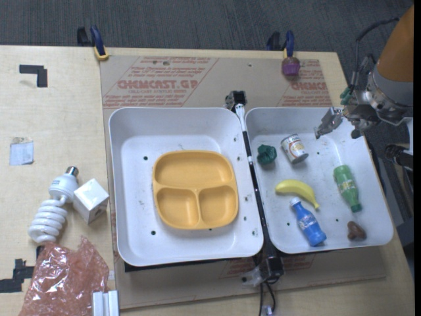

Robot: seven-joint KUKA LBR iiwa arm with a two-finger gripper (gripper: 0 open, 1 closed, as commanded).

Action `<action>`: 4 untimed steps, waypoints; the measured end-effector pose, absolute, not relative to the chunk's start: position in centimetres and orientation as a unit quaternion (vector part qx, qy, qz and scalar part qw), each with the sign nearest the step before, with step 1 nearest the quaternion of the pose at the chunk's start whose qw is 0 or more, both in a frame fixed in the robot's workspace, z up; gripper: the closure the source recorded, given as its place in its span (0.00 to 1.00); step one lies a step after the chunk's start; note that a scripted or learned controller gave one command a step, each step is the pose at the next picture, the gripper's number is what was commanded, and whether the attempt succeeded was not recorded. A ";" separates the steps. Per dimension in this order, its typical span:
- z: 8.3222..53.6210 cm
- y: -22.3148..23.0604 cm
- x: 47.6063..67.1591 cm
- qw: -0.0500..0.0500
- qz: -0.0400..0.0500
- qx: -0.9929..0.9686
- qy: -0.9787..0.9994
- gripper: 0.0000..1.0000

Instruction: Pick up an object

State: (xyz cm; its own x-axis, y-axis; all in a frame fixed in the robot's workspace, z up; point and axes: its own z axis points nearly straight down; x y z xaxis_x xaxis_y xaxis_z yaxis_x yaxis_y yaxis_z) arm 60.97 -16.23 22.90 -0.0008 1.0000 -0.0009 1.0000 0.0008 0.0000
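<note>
Nearest the camera among the right bin's (378,196) pieces, the blue bottle (308,222) lies on its side near the front wall, its long axis slanting from a pale cap at the upper left down to its base at the lower right. Just above it, nearly touching the cap, the banana (297,191) curves across the floor, with its long axis running left to right and its right tip dipping toward the bottle. A green bottle (346,186) lies to the right, lengthwise toward the front, with a small brown lump (356,230) beyond its lower end near the corner. Farther back sit a tin can (295,149) tipped on its side and a dark green crumpled thing (266,154) close to the wall between the bins.

Bare white floor opens along the far wall and through the middle of the bin.

Over the far right rim the gripper (342,117) hangs with its fingers spread and nothing between them, well apart from every piece.

Beside it, the left bin (128,176) holds a yellow divided tray (195,189). On the bench to the left lie a spiral light bulb (52,208), a white cube (91,199) and a crinkled red bag (62,282).
</note>
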 end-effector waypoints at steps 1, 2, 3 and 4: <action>12.6 -14.9 60.9 0.000 0.000 0.707 0.707 0.00; 9.2 -9.4 57.3 0.000 0.000 0.707 0.707 0.00; 10.2 -9.4 57.4 0.001 0.000 0.708 0.706 1.00; 10.2 -9.4 57.4 0.001 0.000 0.708 0.706 0.00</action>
